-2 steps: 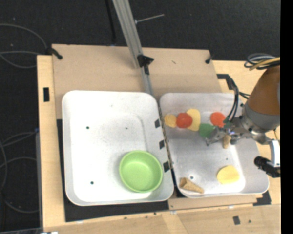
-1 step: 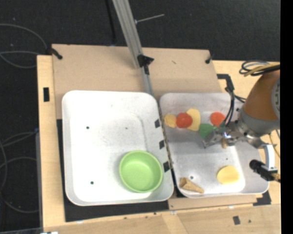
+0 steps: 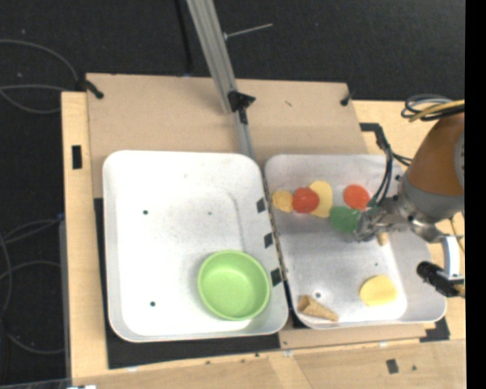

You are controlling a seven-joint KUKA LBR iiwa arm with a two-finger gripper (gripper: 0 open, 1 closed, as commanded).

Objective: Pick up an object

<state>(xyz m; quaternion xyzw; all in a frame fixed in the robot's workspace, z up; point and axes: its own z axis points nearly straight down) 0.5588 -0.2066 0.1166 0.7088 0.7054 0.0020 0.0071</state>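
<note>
No writing or labels readable on anything here. Two white bins sit side by side on the bench (image 3: 324,120). The left bin (image 3: 170,193) has a green bowl (image 3: 233,284) near its front right corner, upright, open side up. The right bin (image 3: 332,274) holds the small stuff: along its back part a row with a yellow-orange piece (image 3: 283,201), a red ball (image 3: 304,200), a pale yellow piece (image 3: 321,191) just behind it, another red-orange ball (image 3: 355,195), and a dark green piece (image 3: 344,218) just in front. At the front of that bin, a yellow lump (image 3: 378,291) and a tan cone-like piece (image 3: 317,307), well apart from the row.

The arm (image 3: 437,168) comes in from the right, orange band showing. Its claw (image 3: 369,224) is low in the right bin, right beside the green piece, maybe touching; too dark and small there, so I cannot tell how the claw is set, or if it grips anything.

A metal pole (image 3: 215,47) slants across the back of the bench, ending near the gap between the bins. Black cables (image 3: 16,63) lie on the dark floor to the left.
</note>
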